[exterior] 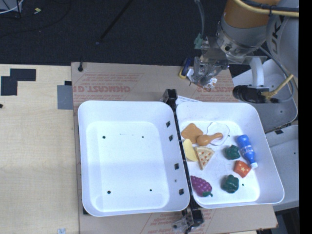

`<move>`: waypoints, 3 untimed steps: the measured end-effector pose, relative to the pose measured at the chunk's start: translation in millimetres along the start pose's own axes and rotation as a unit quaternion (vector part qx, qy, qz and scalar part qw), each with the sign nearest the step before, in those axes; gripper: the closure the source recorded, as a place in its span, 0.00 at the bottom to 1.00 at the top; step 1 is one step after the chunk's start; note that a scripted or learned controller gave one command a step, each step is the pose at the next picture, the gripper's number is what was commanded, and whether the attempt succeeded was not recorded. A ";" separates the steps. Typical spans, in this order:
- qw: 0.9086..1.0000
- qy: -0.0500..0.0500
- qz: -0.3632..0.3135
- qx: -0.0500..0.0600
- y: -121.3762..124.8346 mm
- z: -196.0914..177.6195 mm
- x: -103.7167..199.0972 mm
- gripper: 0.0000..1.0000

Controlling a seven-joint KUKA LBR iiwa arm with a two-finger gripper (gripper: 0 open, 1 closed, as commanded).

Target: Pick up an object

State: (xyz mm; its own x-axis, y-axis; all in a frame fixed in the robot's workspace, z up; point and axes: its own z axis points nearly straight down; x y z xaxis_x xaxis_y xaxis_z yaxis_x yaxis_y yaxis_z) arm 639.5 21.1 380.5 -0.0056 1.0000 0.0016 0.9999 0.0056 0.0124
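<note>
Hanging over the back of the bench, the arm (253, 13) comes in from the right, grey with its orange band up top, wrist pointed down at the cardboard sheet (122, 84) behind the bins. The claw (204, 76) sits above that cardboard, just past the far rim of the right bin (270, 179), well apart from everything inside it. Wide or narrow? I cannot tell from here, it's a blur of metal and cable down there. There's a small blue and yellow scrap (185, 73) at its left side, and whether that's gripped or just lying behind it, I can't say.

The left bin (92, 169) sits alongside, touching the right one at the black hinge strip (178, 150).

All the pickings are in the right bin. The blue bottle (246, 149) lies slanted near the right wall. The purple grapes (201, 185) are at the near left corner. The pizza slice (204, 156) is left of centre, with a yellow wedge (188, 149) touching its left side. A tan piece (191, 130) and a drumstick (210, 139) lie just above them. A green pepper (230, 183) sits near the front, a dark green lump (232, 152) beside the bottle, and a small red box (242, 168) lies between those two.
</note>
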 end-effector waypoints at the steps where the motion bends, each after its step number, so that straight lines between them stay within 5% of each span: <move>1: 1.000 -0.001 0.001 -0.002 -4.0 -160.2 6.9 1.00; 2: 1.000 -0.003 0.007 0.010 4.9 -116.6 -90.4 1.00; 3: 1.000 -0.001 0.001 0.006 -6.6 -159.5 -43.2 1.00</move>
State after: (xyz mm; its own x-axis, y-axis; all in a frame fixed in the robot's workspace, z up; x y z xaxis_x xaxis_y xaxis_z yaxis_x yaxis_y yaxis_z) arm 631.2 -22.4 539.8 -0.0032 1.0000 0.0001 1.0000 0.0032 0.0004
